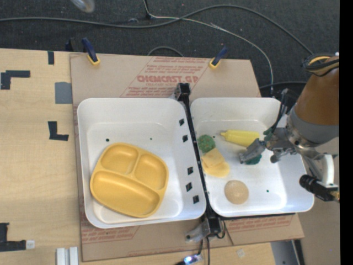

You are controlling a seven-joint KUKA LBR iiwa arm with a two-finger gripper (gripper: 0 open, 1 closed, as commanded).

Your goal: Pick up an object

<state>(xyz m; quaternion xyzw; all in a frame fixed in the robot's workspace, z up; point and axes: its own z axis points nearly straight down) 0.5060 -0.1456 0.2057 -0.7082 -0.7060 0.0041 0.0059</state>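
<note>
Nearest the camera, at the near edge of the right bin, lies a round tan piece, apart from the other things. Just beyond it a pale yellow flat piece lies near the divider, and a small green broccoli-like piece touches its far edge. Farther right, a yellow corn cob lies on the bin floor, pointing left.

Reaching in from the right, the grey arm with its orange band holds the tool low over the right bin, just near of the corn cob. A dark teal object sits at the fingertips; whether the fingers are clamped on it, I cannot tell.

Left of the divider, the left bin carries a yellow divided plate, lying flat toward its near side. Both bins rest on brown cardboard on the wooden table.
</note>
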